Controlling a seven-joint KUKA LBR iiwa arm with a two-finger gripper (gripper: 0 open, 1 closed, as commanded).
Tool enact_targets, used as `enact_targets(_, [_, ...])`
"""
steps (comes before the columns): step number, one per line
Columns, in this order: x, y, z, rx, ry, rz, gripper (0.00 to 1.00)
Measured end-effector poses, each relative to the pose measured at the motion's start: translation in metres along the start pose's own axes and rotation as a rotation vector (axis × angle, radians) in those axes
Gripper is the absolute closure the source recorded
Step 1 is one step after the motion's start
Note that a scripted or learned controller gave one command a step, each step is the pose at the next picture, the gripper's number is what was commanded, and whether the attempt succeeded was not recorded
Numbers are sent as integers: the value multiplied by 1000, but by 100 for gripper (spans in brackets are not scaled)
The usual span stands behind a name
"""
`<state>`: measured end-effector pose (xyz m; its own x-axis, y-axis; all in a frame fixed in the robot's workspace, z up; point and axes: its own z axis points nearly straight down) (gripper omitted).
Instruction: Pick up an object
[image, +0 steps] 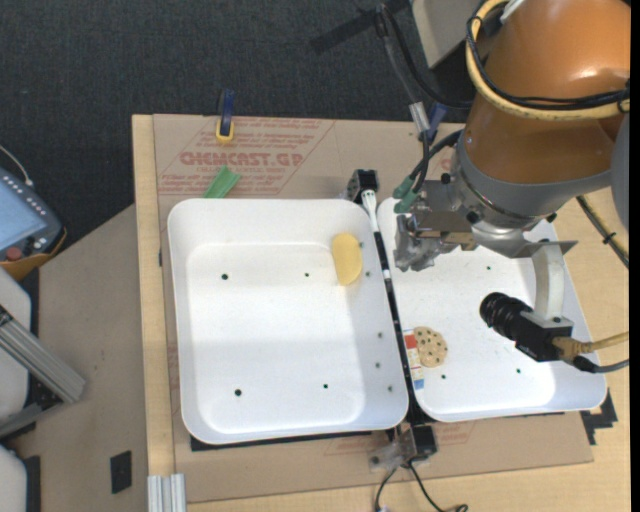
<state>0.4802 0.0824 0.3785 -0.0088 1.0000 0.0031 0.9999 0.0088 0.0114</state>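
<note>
A pale yellow oblong object (347, 259) lies in the left bin (200, 330), close to its right wall. In the right bin (480, 395), near the left wall, rests a round tan cookie-like disc with dark spots (430, 346), with a small red, white and blue flat piece (413, 362) beside it. My gripper (412, 252) hangs over the upper left part of the right bin, above and apart from the disc. Nothing shows between its fingers.
The two white bins sit side by side on a cardboard sheet (260, 150). A green strip (222, 182) and a blue-and-yellow clamp (226, 118) lie on the cardboard behind the left bin. The arm's orange band and grey wrist cover the right bin's upper part.
</note>
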Motion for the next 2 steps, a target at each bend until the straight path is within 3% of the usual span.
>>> enact_targets(1, [51,1,-63,2,1,1,100])
enact_targets(2, [45,49,-4,17,-6,11,100])
